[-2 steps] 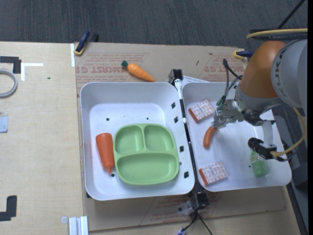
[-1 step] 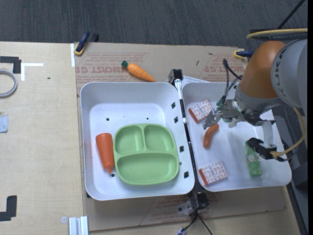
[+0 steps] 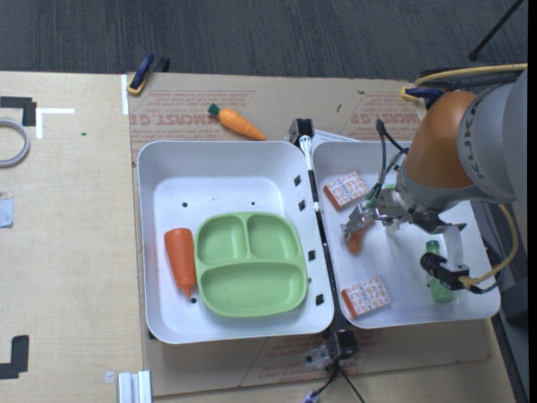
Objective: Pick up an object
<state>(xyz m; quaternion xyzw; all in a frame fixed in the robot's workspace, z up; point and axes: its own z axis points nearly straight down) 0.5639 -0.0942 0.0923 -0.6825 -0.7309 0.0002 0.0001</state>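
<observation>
My gripper (image 3: 359,223) is low in the left half of the right bin (image 3: 470,309), with the grey arm and its orange band (image 3: 440,145) above it to the right. A small orange-red piece (image 3: 355,243) lies right at the gripper's tip, touching or nearly touching it. A red-and-white patterned pack (image 3: 346,189) lies just behind the gripper, and a second one (image 3: 366,296) lies near the bin's front. A green bottle (image 3: 438,280) stands at the right, partly behind the arm's cable.
The left bin (image 3: 159,175) holds a green divided plate (image 3: 250,264) and an orange cylinder (image 3: 179,259) beside it. A carrot (image 3: 237,122) lies on the cardboard behind the bins. A blue clip (image 3: 141,72) sits at the cardboard's far left corner.
</observation>
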